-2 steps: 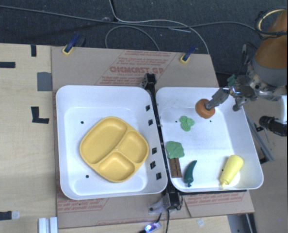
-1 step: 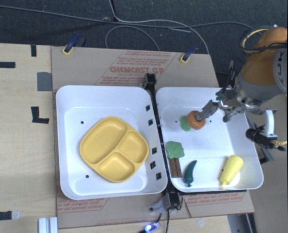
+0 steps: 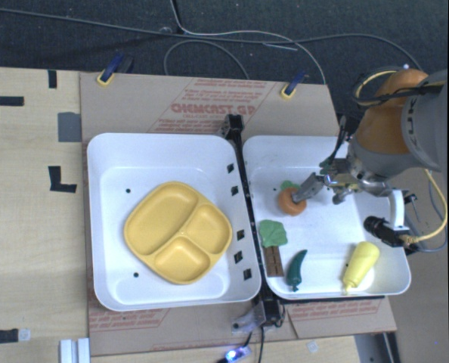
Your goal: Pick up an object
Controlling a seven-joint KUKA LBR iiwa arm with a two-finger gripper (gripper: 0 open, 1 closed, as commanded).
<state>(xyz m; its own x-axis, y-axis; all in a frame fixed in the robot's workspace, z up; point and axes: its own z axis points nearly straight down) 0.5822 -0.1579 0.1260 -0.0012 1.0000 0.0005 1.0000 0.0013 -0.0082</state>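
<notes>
Camera view, pincer (image 3: 298,196) at orange toy (image 3: 291,202), grip unclear, red cardboard lettering (image 3: 213,108) too blurred to read

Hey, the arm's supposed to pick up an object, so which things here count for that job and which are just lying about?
For the job:
gripper, reaching into the right bin
orange carrot toy at its tip
green leaf toy
dark green pepper
yellow corn toy
brown block

Just lying about:
yellow divided plate in the left bin
cardboard sheet
cables
</notes>
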